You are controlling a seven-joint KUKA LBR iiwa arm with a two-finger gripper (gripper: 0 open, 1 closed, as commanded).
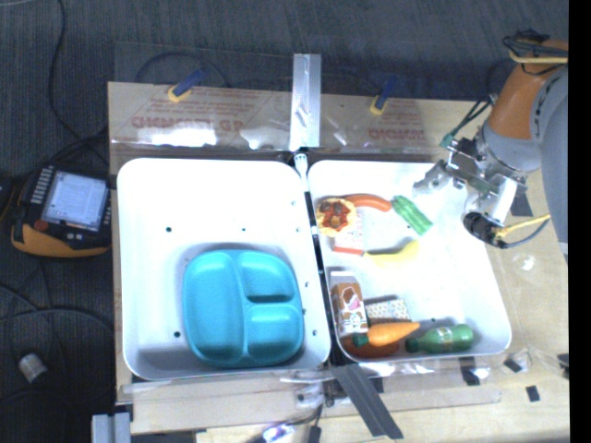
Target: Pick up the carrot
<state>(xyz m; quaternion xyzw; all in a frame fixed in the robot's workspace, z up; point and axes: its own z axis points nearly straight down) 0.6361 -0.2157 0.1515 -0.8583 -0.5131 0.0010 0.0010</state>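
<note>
Carrot: orange tapered carrot (388, 333) lies at the near edge of the right white bin (471, 266) — beside a green bottle (443, 338).
My gripper: metal two-finger gripper (446, 172) hovers over the bin's far right corner — well apart from it.
Left bin: blue divided plastic tray (243, 307).

arm reaches in from the right, gripper (441, 175) tilted down-left
</note>
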